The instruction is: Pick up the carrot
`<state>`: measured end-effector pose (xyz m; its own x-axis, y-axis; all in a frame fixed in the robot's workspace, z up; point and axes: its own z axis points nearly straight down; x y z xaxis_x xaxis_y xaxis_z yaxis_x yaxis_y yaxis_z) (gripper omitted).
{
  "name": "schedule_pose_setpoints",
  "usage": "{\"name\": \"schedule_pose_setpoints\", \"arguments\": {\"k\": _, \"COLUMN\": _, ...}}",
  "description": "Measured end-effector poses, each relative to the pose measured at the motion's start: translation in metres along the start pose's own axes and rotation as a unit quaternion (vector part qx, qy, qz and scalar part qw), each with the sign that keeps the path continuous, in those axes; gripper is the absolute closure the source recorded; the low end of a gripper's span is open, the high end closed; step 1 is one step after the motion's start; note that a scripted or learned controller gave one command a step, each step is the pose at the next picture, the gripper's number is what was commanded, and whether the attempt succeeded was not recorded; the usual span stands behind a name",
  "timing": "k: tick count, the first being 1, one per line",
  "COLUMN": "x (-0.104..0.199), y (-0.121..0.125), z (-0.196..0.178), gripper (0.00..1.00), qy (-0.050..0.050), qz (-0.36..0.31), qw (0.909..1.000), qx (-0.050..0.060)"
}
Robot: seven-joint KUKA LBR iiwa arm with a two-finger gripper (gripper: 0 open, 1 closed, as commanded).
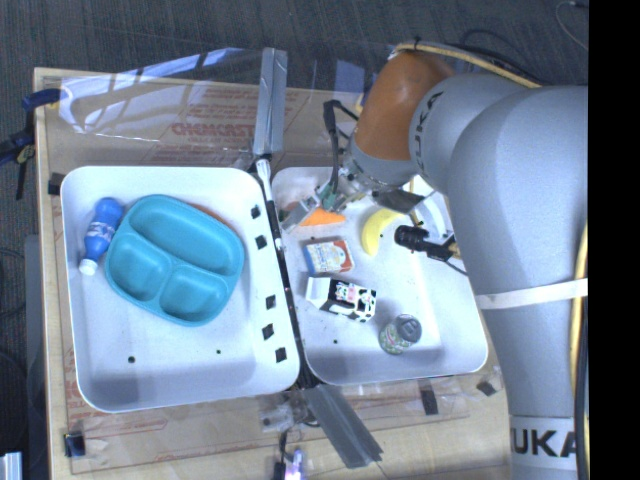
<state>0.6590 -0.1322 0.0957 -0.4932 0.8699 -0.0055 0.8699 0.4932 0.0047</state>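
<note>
The carrot (322, 219) is a short orange piece lying near the far left corner of the right bin (455, 343). My gripper (334, 194) is down in that bin right at the carrot's far side, under the orange-banded wrist (398, 103). The arm's grey body covers the bin's right side. The gripper's tip is dark and small, and I cannot make out whether anything is in it.
Beside the carrot lie a yellow banana (372, 231), a small blue-and-orange carton (328, 257), a black-and-white carton (343, 299) and a can (400, 334). The left bin (150, 368) holds a blue divided plate (176, 258) and a blue bottle (100, 231).
</note>
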Motion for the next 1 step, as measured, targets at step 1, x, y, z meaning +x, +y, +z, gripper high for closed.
{"name": "schedule_pose_setpoints", "arguments": {"k": 1, "x": 0.0011, "y": 0.0008, "z": -0.0094, "gripper": 1.0, "qy": 0.0, "qz": -0.003, "qw": 1.0, "qx": 0.001}}
